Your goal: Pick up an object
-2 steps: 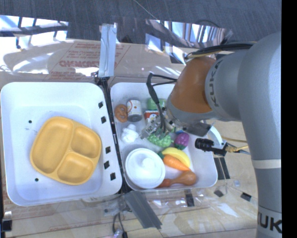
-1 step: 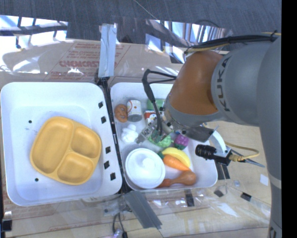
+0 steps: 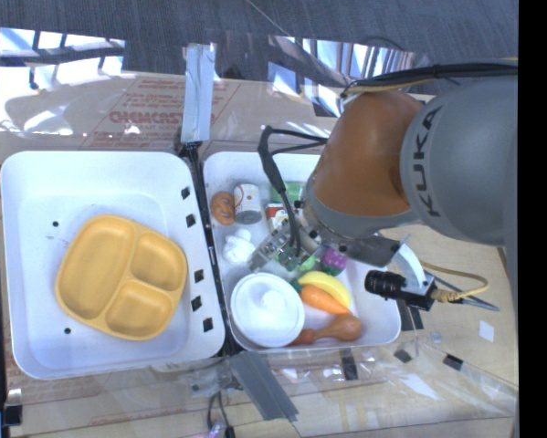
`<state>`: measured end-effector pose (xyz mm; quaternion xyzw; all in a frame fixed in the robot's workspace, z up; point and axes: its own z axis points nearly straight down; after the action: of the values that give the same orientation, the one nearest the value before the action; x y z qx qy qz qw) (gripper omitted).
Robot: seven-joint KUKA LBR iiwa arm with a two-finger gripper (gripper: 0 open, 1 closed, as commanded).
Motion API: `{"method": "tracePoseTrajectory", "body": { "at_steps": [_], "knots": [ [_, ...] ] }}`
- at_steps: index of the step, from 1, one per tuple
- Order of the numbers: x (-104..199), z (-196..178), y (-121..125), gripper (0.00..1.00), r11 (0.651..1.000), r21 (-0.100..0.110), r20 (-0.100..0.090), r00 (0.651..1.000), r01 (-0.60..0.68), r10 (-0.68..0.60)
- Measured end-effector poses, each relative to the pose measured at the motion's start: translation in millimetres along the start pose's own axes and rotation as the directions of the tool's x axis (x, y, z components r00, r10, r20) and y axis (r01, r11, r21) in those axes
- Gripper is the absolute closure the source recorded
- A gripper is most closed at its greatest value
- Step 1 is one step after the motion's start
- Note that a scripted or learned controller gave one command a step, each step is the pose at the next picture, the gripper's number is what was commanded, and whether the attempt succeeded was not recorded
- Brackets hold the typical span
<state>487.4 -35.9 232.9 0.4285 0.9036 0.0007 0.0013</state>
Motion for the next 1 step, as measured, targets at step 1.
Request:
{"method": "tracePoseTrajectory", "body": {
  "at_steps": [1],
  "knots": [
    [-57.3, -5.8, 28.7, 1.00, 0.986, 0.002, 0.000, 0.986, 0.165, -0.165]
  ]
}}
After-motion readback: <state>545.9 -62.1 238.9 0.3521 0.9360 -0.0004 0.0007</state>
